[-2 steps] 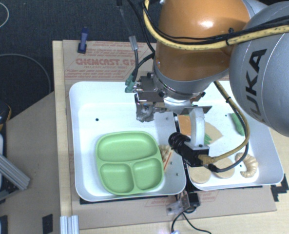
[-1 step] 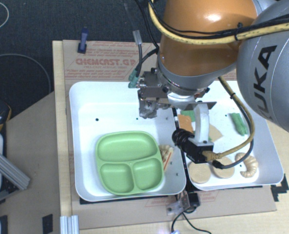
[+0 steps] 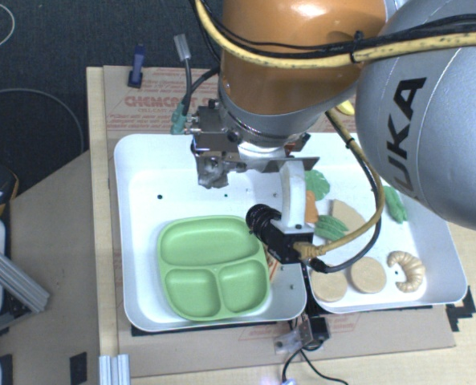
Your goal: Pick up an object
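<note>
My gripper (image 3: pixel 214 171) hangs over the back part of the left bin (image 3: pixel 133 215), just behind the green divided plate (image 3: pixel 213 267) that lies in that bin's front. The arm's orange band and grey wrist hide much of both bins' far sides. In the right bin (image 3: pixel 450 267) lie a croissant-shaped piece (image 3: pixel 407 268), two tan round discs (image 3: pixel 367 275), a tan flat piece (image 3: pixel 347 212), green leafy pieces (image 3: pixel 318 184) and an orange carrot-like piece (image 3: pixel 311 207) beside the bracket.
Another green piece (image 3: pixel 395 203) lies at the right bin's right side under the arm. The bins sit on a cardboard sheet (image 3: pixel 109 119). A blue clip (image 3: pixel 136 66) rests at the sheet's back edge.
</note>
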